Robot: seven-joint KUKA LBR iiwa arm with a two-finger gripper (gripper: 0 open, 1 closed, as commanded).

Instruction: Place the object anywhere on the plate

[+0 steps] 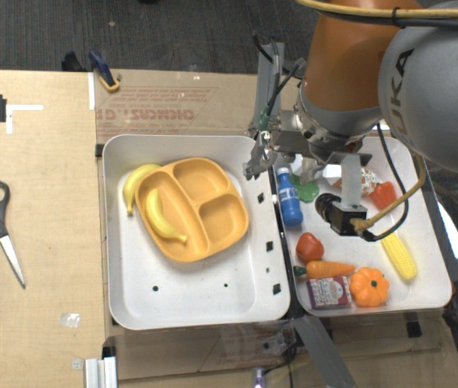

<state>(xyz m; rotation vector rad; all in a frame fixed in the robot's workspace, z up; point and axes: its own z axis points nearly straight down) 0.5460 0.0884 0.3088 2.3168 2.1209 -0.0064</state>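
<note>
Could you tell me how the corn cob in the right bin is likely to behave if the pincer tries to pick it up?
The corn cob looks round and elongated, so it may roll if nudged sideways. Its glossy yellow surface suggests hard plastic: probably stiff, light, and somewhat slippery. It lies close to the bin wall, which could crowd a finger.

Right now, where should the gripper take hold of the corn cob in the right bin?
Probably across the middle of the corn cob, coming straight down. It lies flat and slanted near the right bin's outer wall, so the fingers should close across its narrow width, not along its length.
</note>
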